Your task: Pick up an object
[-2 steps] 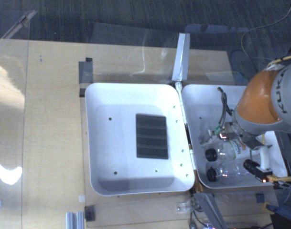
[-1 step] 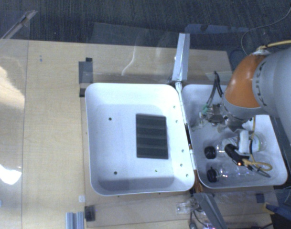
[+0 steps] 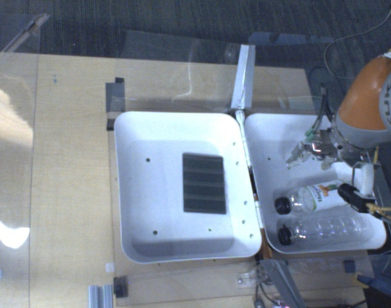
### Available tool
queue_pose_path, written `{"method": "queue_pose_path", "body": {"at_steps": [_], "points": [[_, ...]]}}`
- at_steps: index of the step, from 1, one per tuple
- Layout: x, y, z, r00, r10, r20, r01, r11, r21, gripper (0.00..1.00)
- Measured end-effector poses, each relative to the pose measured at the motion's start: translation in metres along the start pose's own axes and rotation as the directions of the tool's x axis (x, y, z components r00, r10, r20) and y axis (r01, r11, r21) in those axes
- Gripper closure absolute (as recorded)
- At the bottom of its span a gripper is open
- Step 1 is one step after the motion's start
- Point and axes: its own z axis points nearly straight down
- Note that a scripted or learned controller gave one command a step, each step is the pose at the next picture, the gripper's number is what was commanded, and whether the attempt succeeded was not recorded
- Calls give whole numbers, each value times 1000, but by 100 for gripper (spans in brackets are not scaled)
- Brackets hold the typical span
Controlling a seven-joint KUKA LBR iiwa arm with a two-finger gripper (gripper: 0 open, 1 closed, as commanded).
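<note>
Two clear plastic bottles with black caps lie on their sides in the right bin (image 3: 272, 130). The upper bottle (image 3: 311, 199) carries a label, and the lower bottle (image 3: 323, 228) rests along the bin's front wall. My gripper (image 3: 309, 151) hangs over the middle of the right bin, just above and behind the labelled bottle, with nothing seen in it. A dark grey ribbed rectangular block (image 3: 203, 183) lies flat in the middle of the left bin (image 3: 137, 140).
The arm's grey body with its orange band (image 3: 368, 98) covers the right bin's far right side. A metal divider post (image 3: 242, 82) stands behind the gap between the bins. Pale wooden bench surface (image 3: 60, 172) stretches to the left.
</note>
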Motion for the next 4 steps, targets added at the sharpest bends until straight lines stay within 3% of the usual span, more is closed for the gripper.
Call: {"method": "queue_pose_path", "body": {"at_steps": [1,2,3,4], "points": [[41,-70,54,1000,-21,0,21,1000,-14,0],[13,-31,-11,989,149,-1,-149,989,1,0],[-19,54,44,999,47,-13,-46,997,60,0],[-41,75,60,976,-215,-28,217,973,82,0]]}}
